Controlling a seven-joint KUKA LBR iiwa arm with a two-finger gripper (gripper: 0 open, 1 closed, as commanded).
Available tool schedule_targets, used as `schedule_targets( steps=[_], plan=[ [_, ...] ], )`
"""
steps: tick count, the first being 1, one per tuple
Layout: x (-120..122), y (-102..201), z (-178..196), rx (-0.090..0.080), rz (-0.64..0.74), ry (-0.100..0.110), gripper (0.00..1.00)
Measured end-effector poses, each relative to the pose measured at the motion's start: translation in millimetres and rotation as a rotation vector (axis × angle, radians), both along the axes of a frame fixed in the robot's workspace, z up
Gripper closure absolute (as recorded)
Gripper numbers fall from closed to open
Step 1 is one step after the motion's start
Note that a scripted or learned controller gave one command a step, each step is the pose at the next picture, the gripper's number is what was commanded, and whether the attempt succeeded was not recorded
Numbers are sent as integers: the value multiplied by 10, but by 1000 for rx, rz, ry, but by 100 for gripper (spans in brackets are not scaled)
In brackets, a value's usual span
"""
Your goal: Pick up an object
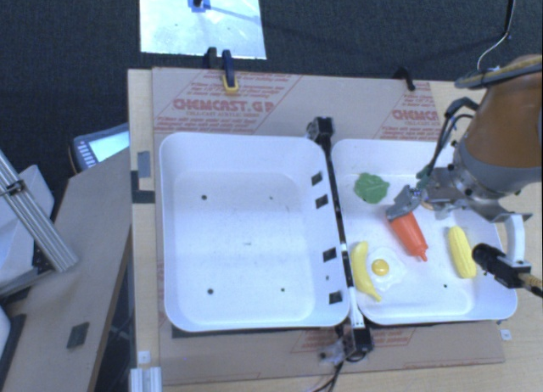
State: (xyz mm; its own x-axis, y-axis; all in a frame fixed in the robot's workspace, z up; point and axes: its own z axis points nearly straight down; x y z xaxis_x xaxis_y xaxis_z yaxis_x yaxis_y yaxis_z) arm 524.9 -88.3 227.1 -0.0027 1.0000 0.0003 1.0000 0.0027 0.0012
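Observation:
The right bin holds several toy foods. An orange carrot lies near its middle, pointing toward the front. A green leafy piece sits to its back left and a yellow corn cob to its right. A yellow banana and a fried egg lie together at the front left. My gripper reaches in from the right, low over the bin, its tip right at the carrot's back end. Whether it touches the carrot cannot be told.
The left bin stands beside the right one, with a black clipped divider between them. The arm's grey and orange body hangs over the right bin's back right corner. Cardboard lies under both bins.

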Motion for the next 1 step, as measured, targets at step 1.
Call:
schedule_targets(
  steps=[1],
  plan=[
    [56, -230, -1250, 0, -3, 10, 0]
  ],
)
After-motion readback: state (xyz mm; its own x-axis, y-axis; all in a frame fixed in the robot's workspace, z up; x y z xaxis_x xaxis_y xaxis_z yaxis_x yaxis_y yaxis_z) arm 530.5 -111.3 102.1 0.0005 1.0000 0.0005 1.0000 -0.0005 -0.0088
